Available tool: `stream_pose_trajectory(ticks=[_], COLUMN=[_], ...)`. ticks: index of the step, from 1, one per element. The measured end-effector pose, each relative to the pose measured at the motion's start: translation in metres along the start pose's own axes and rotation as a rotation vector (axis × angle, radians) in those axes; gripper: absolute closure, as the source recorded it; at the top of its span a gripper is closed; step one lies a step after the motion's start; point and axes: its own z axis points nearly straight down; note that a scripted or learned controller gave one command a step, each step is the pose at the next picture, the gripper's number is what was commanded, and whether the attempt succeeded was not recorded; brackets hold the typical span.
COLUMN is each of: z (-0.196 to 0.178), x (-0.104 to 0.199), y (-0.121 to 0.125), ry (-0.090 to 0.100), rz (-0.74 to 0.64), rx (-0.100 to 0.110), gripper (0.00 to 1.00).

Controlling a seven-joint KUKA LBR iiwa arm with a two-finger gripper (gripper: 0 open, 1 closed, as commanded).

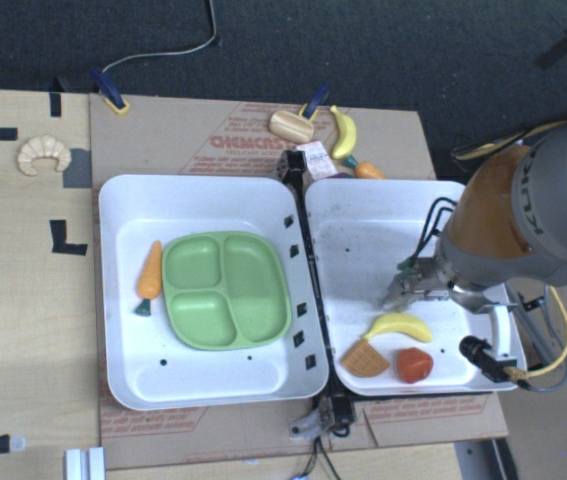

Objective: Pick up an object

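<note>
Two shallow white bins sit side by side on the counter: a left bin (123, 268) and a right bin (363, 208).

The left bin holds two things: one green divided plate (228, 290) and one carrot (150, 271) by the plate's left edge.

The right bin holds three things near its front edge: one banana (399, 326), one tan waffle-patterned wedge (365, 359) and one red piece (414, 365).

Past the bins' far edge lie four more things: a second banana (343, 133), one bread roll (290, 125), one small white packet (316, 158) and one orange piece (368, 171).

One croissant (43, 154) lies alone towards the counter's left edge.
</note>
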Motion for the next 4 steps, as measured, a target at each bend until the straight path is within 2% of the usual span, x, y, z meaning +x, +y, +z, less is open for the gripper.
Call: stream_pose_trajectory(ticks=[1,2,3,4], z=[0.0,0.019,0.009,-0.079], x=[0.0,0.01,0.009,0.054], y=[0.0,-0.035,-0.034,0.057], ry=[0.0,0.0,-0.001,0.003], rz=[0.0,0.001,0.002,0.0], rx=[0.0,0.001,-0.001,0.006], gripper=[0.0,0.0,1.0,1.0])
